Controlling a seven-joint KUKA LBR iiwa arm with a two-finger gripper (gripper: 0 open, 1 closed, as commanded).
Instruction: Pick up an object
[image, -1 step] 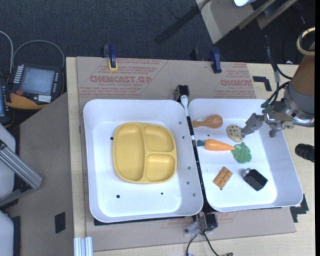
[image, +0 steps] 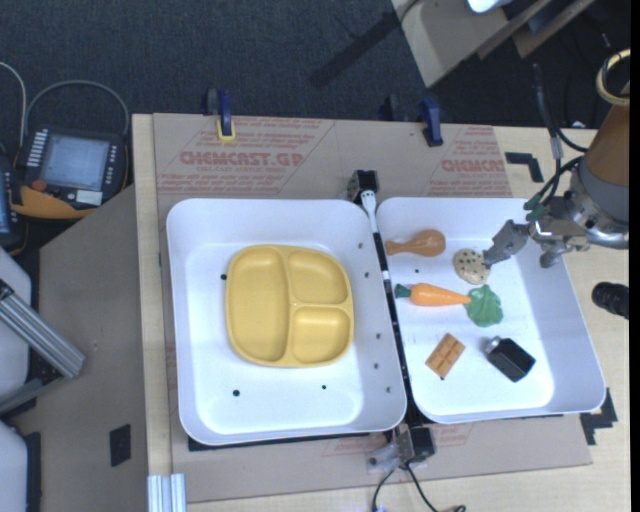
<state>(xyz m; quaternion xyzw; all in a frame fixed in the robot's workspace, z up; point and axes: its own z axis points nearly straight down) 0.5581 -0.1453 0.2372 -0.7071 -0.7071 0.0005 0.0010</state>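
The right bin (image: 570, 330) holds a brown drumstick (image: 418, 243), a round speckled cookie (image: 470, 264), an orange carrot (image: 438, 295) with green leaves (image: 485, 306), a small tan waffle piece (image: 445, 354) and a black block (image: 510, 359). My gripper (image: 522, 250) hangs over the bin's upper right part, just right of the cookie. It is open, with one finger (image: 500, 245) reaching toward the cookie and nothing between the two fingers.
The left bin (image: 190, 300) holds a yellow divided plate (image: 290, 303). A black rail (image: 380, 270) runs between the bins. Blue clamps (image: 225, 108) grip the board's far edge. A control pendant (image: 70, 165) lies off the bench at the left.
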